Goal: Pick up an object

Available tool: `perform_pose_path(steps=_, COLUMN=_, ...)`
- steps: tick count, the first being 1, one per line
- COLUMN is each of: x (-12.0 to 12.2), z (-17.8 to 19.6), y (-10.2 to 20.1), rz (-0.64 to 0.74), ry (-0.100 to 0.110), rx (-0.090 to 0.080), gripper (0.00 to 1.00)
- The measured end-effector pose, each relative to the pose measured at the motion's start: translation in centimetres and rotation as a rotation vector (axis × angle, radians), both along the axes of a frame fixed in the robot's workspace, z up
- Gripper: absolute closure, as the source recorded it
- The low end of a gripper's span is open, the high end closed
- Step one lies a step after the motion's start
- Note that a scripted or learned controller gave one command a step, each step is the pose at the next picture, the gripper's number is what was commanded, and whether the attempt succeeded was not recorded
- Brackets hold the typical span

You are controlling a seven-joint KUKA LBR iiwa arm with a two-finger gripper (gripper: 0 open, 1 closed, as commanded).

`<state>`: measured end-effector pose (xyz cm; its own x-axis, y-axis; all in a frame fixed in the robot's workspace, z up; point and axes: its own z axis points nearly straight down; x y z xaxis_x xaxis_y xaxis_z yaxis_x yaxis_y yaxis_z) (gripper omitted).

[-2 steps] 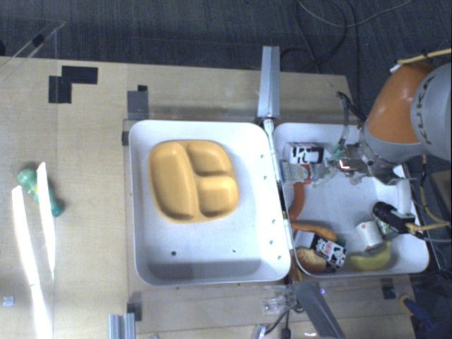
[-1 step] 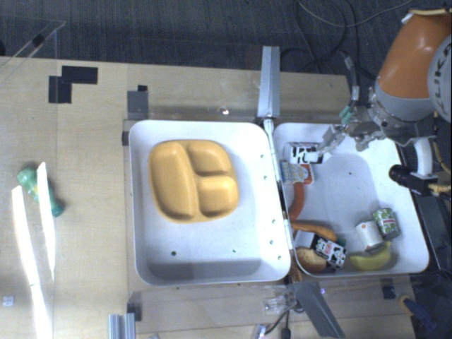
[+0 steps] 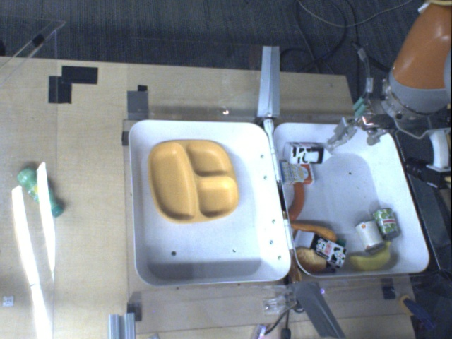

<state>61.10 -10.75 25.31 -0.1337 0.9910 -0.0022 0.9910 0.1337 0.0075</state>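
Note:
My gripper (image 3: 344, 134) hangs over the far edge of the right bin (image 3: 367, 182), below the orange band of the arm (image 3: 424, 48), with nothing seen in it. Just left of it lies a black and white box (image 3: 306, 153), with a small packet (image 3: 295, 171) and a brown sausage (image 3: 298, 200) in front of that. Along the bin's near side sit an orange bun-like item (image 3: 315, 229), a small black box (image 3: 329, 249), a banana (image 3: 371, 260), a white can (image 3: 367, 233) and a green can (image 3: 385, 222).
The left bin (image 3: 212, 260) holds a yellow divided tray (image 3: 192, 179). A metal rail (image 3: 269, 83) runs between the bins at the back. Cables (image 3: 332, 9) trail behind the right bin. A green object (image 3: 32, 182) and white strips (image 3: 28, 253) lie at the bench's left.

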Motion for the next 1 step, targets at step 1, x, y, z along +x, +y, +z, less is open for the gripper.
perform_pose_path(steps=1, x=3.21, z=-0.71, y=2.95, rz=-0.175, ry=0.002, rx=0.001, gripper=0.0)
